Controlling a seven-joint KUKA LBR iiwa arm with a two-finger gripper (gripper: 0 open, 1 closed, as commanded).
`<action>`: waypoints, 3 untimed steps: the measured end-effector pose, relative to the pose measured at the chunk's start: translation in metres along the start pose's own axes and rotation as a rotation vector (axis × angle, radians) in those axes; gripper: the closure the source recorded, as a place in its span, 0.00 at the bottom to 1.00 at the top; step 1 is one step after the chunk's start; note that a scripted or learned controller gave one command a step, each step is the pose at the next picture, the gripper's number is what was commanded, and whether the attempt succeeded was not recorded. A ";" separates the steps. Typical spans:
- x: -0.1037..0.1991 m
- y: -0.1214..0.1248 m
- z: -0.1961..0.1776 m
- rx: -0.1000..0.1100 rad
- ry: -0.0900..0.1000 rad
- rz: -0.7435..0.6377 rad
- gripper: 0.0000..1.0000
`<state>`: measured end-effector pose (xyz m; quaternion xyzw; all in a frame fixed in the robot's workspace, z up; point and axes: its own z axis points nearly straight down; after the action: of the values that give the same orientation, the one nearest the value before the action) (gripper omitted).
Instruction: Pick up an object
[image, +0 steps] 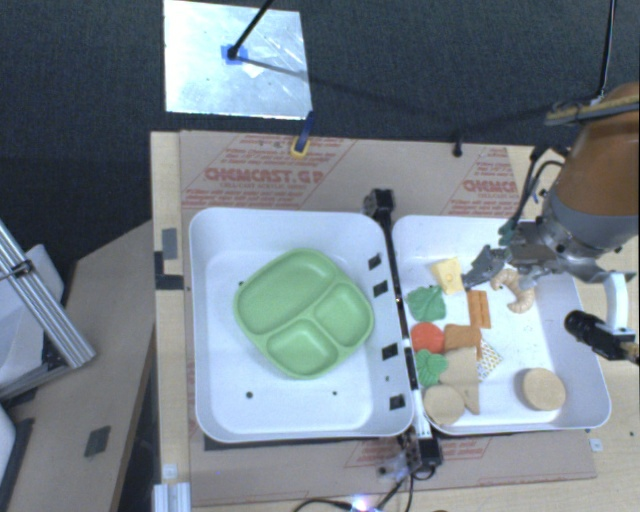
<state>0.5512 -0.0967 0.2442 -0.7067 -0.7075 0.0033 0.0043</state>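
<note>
— While choosing among the pieces in the right bin (596, 405), which to try first?

— Starting nearest: tan disc (541, 389) by the front wall, lying flat, apart from the rest. Looks like light, stiff toy food, probably smooth, so likely to slip. Best pinched across the rim, edge to edge.

— And the second disc (444, 404)?

— Touching a tan block (465, 375) and close to a green leafy piece (432, 368). Crowded, so worth skipping.

— Further back?

— Orange stick (478, 308), narrow and rigid by the look of it, lying lengthwise away from the camera. Easy to take across the short side, at the middle. Beyond that, a yellow wedge (447, 273) and a beige curled piece (518, 292), just beside the jaws. Odd shape, that last one, and apt to squirt out.

— State of the jaws?

— Cannot tell whether spread or pressed together, with no piece visibly between them. Hovering near the stick's far end, below the grey arm (595, 215).
</note>
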 end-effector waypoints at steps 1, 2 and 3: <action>0.000 0.002 -0.006 -0.013 -0.001 -0.002 0.00; 0.004 -0.001 0.037 -0.009 0.000 0.000 0.00; 0.008 -0.008 0.082 -0.008 0.000 0.000 0.00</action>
<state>0.5427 -0.0882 0.1620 -0.7068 -0.7074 0.0006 0.0015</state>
